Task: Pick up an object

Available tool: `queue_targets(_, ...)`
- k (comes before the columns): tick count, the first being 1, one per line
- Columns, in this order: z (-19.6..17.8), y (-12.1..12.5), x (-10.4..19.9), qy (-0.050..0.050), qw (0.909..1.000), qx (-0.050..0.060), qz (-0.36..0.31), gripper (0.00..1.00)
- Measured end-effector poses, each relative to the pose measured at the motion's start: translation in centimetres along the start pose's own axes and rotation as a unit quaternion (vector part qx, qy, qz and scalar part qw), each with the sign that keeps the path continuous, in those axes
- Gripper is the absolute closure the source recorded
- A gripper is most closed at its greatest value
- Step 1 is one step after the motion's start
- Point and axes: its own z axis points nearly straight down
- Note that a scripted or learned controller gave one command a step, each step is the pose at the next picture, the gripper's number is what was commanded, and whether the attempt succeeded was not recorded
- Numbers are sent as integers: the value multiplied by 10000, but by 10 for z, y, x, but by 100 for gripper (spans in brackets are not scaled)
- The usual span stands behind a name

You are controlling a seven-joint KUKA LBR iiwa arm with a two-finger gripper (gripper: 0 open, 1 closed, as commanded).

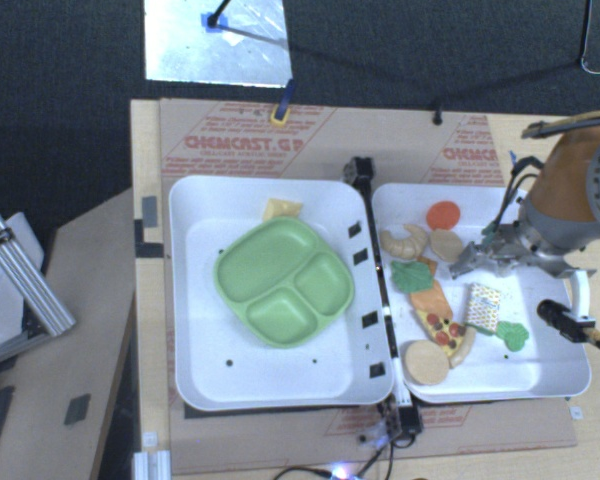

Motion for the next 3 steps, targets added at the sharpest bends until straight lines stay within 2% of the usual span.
queue_targets(1,0,1,0,-4,10000,-21,4,0)
queue_targets(2,-11,2,0,-6,10000,-39,4,100)
queue_targets(3,-58,7,-7,-12,10000,-46,-7,100)
